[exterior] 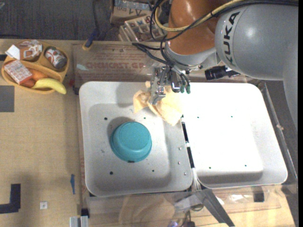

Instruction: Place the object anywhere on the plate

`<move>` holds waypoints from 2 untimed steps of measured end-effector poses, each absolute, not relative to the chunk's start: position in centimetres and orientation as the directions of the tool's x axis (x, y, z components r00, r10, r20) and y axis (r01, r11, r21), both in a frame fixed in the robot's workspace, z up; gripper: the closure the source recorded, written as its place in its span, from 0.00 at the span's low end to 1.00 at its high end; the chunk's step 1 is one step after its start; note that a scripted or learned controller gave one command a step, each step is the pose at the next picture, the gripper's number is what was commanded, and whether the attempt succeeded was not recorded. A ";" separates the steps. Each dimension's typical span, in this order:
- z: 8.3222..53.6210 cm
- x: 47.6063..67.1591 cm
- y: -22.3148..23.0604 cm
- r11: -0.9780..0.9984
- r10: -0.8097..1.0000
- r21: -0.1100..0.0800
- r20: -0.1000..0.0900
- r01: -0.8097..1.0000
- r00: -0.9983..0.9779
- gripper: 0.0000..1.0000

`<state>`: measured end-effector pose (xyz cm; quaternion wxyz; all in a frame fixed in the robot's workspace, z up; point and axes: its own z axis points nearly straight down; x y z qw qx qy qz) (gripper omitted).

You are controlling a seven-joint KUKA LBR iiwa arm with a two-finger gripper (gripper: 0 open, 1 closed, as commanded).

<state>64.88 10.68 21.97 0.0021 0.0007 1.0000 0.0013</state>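
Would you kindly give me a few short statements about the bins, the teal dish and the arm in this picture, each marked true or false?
1. The teal dish sits in the left bin. True.
2. The claw is over the right bin. False: it is at the left bin's upper right corner.
3. A pale yellow cloth-like object lies right beneath the claw. True.
4. The yellow object rests on the teal dish. False: it lies apart, up and to the right.
5. A banana lies inside the right bin. False: it is in a tray left of the bins.
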 end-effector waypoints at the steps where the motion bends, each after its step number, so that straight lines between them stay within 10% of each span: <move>1: 22.4 63.9 15.8 1.000 -0.001 0.003 -0.007 -0.001 -1.000 1.00; 2: 22.5 63.9 15.8 1.000 0.000 0.004 -0.007 0.000 -1.000 0.00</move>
